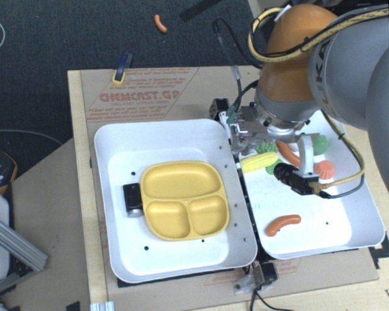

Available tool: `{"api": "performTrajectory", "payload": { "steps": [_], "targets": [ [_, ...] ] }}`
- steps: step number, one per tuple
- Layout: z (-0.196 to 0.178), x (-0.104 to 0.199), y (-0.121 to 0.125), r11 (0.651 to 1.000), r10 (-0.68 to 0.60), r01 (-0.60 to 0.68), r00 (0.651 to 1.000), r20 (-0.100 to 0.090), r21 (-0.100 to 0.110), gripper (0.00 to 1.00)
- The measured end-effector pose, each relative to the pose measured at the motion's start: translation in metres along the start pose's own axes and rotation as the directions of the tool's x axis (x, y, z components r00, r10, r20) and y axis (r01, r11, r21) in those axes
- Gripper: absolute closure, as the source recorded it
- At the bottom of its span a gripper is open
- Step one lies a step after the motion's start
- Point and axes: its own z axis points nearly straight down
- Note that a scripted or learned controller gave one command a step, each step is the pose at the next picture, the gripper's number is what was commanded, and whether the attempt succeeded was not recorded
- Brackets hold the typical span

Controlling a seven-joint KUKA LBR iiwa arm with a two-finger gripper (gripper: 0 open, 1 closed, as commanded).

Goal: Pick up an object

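Note:
My gripper hangs below the orange wrist band, low over the back left corner of the right bin. Directly beneath it lies a yellow corn cob, with a green leafy piece beside it. An orange carrot-like piece lies just right of the corn. A pink and red item and a green item sit further right. A brown sausage lies alone near the bin's front. The wrist hides the gripper's tips.
The left bin holds a yellow divided tray with a small black block at its left side. A black cable end trails from the arm over the right bin. The arm's grey body covers the back right.

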Motion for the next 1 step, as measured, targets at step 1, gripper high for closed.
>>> {"api": "performTrajectory", "payload": {
  "steps": [1],
  "targets": [
    [0.0005,0.0000,-0.0004,1.000,0.001,-0.001,1.000,0.001,0.002,1.00]
  ]
}}
